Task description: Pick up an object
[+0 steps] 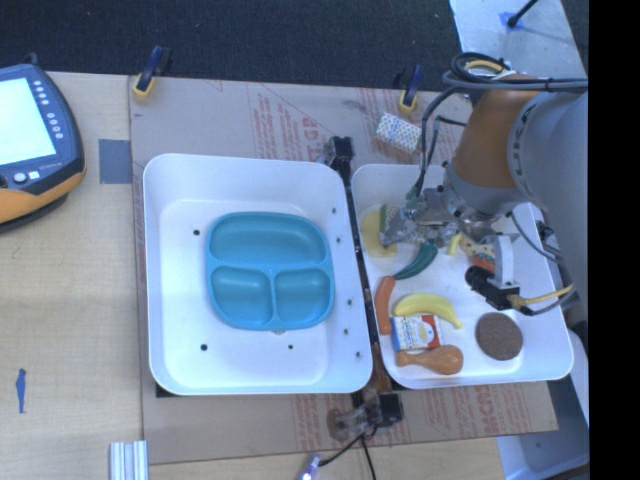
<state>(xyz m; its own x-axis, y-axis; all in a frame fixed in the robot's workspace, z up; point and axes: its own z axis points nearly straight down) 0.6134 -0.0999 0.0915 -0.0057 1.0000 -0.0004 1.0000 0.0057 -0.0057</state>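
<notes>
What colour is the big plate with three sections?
The plate is light blue, seen in the camera view.

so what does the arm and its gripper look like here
The arm is bulky, rounded and grey, with an orange band above the wrist. Black cables loop along it. The gripper is a small grey metal assembly at its tip.

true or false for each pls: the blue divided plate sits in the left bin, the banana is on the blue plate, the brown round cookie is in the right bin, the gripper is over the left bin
1. The blue divided plate sits in the left bin. True.
2. The banana is on the blue plate. False: it lies in the right bin.
3. The brown round cookie is in the right bin. True.
4. The gripper is over the left bin. False: it is over the right bin, near a green pepper.
</notes>
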